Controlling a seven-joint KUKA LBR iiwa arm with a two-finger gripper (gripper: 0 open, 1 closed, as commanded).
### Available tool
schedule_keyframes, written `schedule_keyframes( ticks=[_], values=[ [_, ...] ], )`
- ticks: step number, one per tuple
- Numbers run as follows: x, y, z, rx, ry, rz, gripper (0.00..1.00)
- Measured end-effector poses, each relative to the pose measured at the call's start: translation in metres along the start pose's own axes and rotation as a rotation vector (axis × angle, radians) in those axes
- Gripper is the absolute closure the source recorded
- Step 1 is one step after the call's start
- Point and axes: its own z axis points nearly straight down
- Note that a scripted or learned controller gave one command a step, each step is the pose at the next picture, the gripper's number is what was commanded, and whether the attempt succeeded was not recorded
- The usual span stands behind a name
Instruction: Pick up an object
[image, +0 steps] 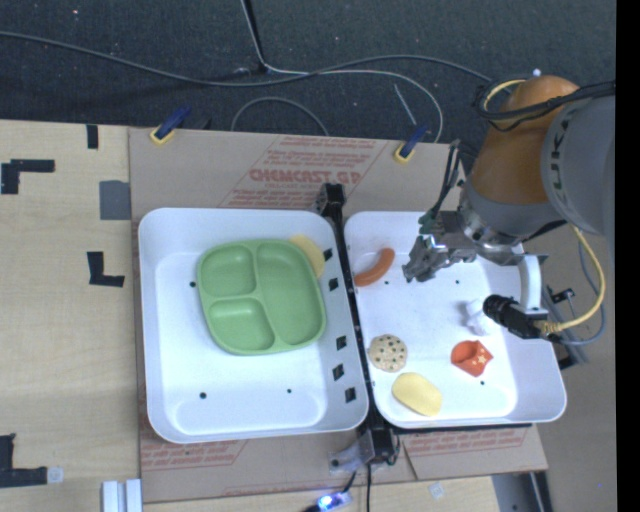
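The gripper (420, 262) hangs over the right bin (440, 410), upper middle of the frame — whether it is wide or narrow cannot be told. An orange sausage (375, 267) lies just left of it; a cookie (387, 351), yellow lemon (417, 393) and red piece (471, 356) sit lower down.

Cardboard sheet (300, 170) under the bins: red print at twelve o'clock, reading roughly "CHEMCAST GP", upside down. Smaller red lines there illegible.
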Motion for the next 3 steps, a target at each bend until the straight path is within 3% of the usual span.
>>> schedule_keyframes(
  ticks=[2, 3],
  values=[
    [0.105, 0.019, 0.005, 0.002, -0.001, 0.001, 1.00],
    [0.158, 0.015, 0.001, 0.002, -0.001, 0.001, 1.00]
  ],
)
